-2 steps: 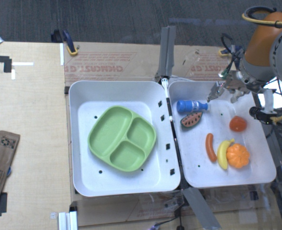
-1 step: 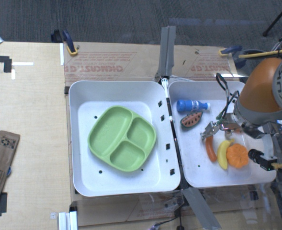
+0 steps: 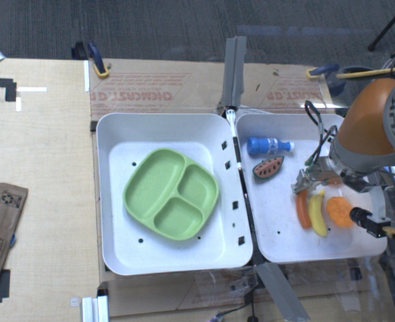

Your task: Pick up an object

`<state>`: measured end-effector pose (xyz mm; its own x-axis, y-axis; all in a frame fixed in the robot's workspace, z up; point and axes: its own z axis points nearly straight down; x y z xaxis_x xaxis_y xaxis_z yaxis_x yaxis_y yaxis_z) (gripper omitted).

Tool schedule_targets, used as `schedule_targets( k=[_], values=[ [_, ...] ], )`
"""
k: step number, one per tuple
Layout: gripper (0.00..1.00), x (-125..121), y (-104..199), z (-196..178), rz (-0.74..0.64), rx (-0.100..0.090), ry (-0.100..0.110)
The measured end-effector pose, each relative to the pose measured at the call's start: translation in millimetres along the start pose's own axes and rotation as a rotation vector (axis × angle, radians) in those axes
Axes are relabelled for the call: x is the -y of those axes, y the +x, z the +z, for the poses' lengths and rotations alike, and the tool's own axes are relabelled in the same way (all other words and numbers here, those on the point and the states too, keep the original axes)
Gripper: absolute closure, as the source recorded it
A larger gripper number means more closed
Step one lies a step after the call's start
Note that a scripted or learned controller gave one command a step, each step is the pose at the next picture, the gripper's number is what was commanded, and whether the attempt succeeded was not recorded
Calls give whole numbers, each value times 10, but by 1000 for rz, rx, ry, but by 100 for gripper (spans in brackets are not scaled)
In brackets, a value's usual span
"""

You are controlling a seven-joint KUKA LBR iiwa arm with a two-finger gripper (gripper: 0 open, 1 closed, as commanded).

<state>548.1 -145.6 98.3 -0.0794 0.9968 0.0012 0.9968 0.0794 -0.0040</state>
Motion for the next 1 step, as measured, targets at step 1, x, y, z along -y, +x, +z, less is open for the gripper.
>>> schedule_targets(
  k=[1],
  values=[
    [100, -456, 622, -1267, 89, 2, 0]
  ],
)
